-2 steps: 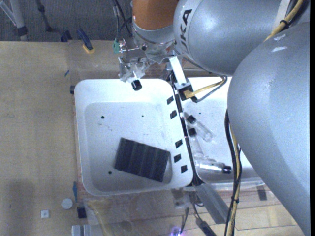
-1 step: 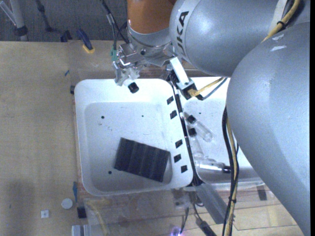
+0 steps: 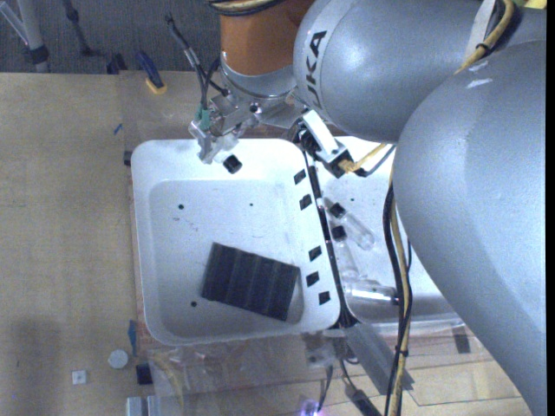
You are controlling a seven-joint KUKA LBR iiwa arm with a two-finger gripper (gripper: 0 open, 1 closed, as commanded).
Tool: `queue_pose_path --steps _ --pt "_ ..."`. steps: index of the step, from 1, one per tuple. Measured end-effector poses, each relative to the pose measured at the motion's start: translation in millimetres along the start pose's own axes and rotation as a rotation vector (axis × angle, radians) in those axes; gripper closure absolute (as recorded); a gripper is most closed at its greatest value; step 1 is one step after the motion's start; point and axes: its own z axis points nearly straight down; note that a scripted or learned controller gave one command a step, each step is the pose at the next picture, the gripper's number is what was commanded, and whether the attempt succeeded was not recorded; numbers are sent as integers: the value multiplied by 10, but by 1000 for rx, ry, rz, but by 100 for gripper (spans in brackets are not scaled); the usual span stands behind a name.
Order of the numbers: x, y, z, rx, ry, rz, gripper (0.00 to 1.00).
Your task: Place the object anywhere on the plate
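Hand (image 3: 215, 141): poised over the left bin's (image 3: 156, 232) far rim; grip state cannot be told.
Object (image 3: 231, 164): small dark cube, seen just below the hand.
Plate (image 3: 251, 282): dark, ribbed, rectangular, lying well below the hand.

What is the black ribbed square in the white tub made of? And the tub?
The black ribbed square looks like matte plastic or rubber; it is dull with raised ridges and no shine. The white tub looks like smooth moulded plastic, with rounded corners and a soft sheen. Neither is certain from the look alone.
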Motion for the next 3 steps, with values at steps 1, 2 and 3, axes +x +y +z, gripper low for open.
queue_pose_path --steps 1,2,3 --pt "-34 -12 95 -3 0 -587 100" --pt "99 -52 366 -2 0 -516 100" --pt "407 -523 -223 -3 -1 -962 100"
